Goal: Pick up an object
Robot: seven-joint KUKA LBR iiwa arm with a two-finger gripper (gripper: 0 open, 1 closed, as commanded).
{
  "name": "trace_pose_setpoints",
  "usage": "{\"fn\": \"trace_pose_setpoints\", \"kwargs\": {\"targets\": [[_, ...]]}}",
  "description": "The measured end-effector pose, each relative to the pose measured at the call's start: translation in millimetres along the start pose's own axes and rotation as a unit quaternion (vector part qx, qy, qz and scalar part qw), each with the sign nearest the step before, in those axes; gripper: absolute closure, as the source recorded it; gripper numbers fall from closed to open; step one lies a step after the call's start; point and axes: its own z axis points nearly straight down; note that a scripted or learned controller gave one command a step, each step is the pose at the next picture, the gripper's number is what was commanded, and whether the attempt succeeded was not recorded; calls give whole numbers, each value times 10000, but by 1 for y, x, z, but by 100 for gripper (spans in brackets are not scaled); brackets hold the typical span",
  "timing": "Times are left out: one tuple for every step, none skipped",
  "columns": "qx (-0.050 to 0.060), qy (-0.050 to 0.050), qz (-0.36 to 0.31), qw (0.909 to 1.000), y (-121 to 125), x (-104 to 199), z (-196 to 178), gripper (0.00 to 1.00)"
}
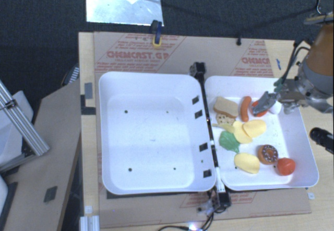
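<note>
Gripper (265, 103) lowered over red piece (259, 111) in right bin (308, 146); finger state cannot be told. Risk judged: orange sausage (245, 108) just beside, could be nudged or caught instead.

Smooth glossy white plastic bins (151, 136) sit on matt printed cardboard (209, 49).

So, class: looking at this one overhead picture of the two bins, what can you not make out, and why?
- Gripper: too blurred in the camera view to tell whether it grips anything.
- Red item: partly covered by the gripper, identity unclear.
- Arm: cut off by the right edge.
- Cheese slice: partly under the bread.
</note>
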Motion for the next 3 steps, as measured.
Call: {"fn": "trace_pose_setpoints", "kwargs": {"targets": [[58,22,-28,10000,-21,57,101,0],[0,35,-74,10000,-9,192,96,0],[12,27,-57,10000,-8,287,118,0]]}}
